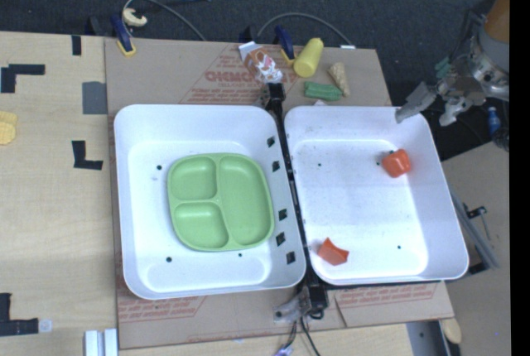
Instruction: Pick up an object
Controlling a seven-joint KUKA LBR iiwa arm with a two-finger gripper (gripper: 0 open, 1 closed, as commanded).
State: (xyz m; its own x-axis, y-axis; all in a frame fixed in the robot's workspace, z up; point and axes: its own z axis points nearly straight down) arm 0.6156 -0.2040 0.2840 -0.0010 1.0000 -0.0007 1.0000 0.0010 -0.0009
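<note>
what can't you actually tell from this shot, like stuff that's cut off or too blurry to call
- Gripper, camera view: at the right bin's far right corner, too blurred and small to tell if open or shut.
- Arm: cut off by the right edge.
- Orange object and red object in the right bin: too small to identify.
- Small items behind the bins, like the yellow one: too small to identify; printing on the cardboard partly covered by them.
</note>
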